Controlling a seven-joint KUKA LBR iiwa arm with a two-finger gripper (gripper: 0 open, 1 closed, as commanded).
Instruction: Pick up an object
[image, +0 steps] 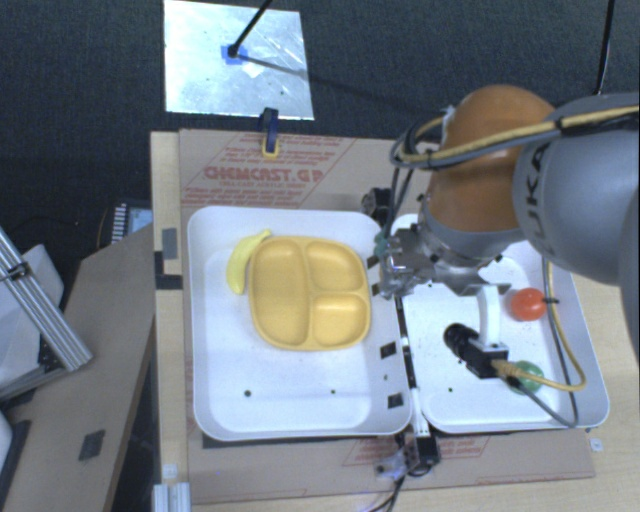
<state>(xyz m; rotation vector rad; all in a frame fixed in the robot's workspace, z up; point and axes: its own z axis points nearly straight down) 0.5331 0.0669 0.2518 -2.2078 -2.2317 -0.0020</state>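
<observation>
Fingers on the gripper (392, 272) are hiding beneath the wrist; we are failing to tell their state. We are seeing banana (243, 262) and plate (305, 293) lying in the left bin (300, 405), gripper hanging over the divider (405, 352), orange ball (527, 303) sitting rightward. We are fearing a snag there.
</observation>
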